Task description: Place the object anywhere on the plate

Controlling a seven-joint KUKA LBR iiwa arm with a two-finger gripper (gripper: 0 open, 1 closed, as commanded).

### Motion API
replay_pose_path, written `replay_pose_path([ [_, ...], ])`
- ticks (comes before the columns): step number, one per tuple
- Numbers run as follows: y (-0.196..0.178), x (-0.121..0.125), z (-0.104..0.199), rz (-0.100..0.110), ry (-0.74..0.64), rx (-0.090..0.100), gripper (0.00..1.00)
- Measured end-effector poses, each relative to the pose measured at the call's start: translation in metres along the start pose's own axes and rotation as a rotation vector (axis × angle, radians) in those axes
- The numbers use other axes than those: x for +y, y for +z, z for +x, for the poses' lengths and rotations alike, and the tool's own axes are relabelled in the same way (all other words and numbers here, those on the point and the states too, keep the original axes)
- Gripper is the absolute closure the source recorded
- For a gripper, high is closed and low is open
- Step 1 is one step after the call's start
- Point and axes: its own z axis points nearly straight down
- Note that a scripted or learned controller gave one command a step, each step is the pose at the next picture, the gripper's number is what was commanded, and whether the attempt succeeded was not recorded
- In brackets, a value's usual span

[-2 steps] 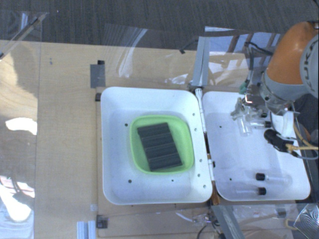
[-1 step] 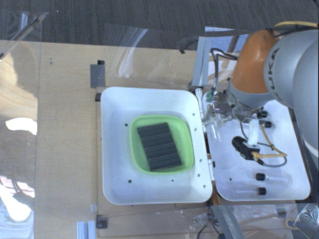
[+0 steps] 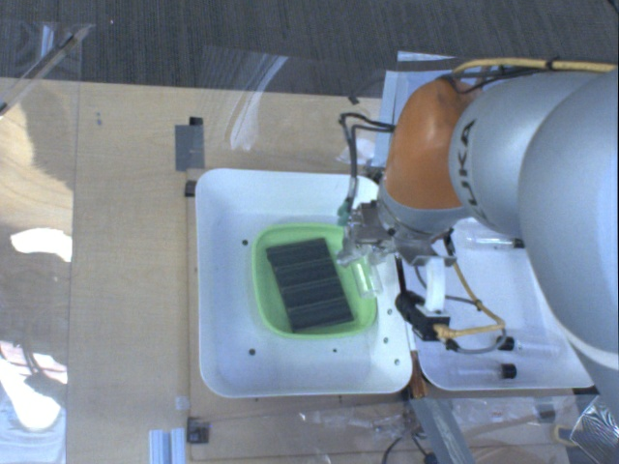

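Desk (image 3: 116, 259) of pale wood carries two shallow white bins side by side, and the grey arm (image 3: 551, 182) with its orange band (image 3: 426, 148) leans in from the right, bulking over the seam between them. In the left bin (image 3: 222, 356) sits a green plate (image 3: 266, 298), squarish with rounded corners, and on it lies the object (image 3: 309, 284), a dark grey ribbed block set at a slight tilt, its long side running from upper left to lower right. The block rests wholly inside the plate's raised rim and covers most of its floor.

The claw (image 3: 360, 249) hangs just beside the plate's right edge, near the block's upper right corner. From where I stand its tip is a tangle of pale metal and clear parts against the white bin, and I cannot tell whether it is clenched or released; nothing dark shows in it, and the block looks to lie apart from it on the plate.

Black cables (image 3: 363, 129) loop off the wrist above, and a yellowish cable (image 3: 474, 329) curls down over the right bin (image 3: 513, 375), where a few small pale items lie, too small to name. A small grey bracket (image 3: 191, 143) stands on the desk above the left bin's upper left corner. Dark carpet (image 3: 242, 8) runs along the far side.
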Motion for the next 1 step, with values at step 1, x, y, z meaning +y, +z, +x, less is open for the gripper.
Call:
replay_pose_path([
  [1, -0.0001, 0.0001, -0.0005, 0.000, 0.001, 0.000, 0.00],
])
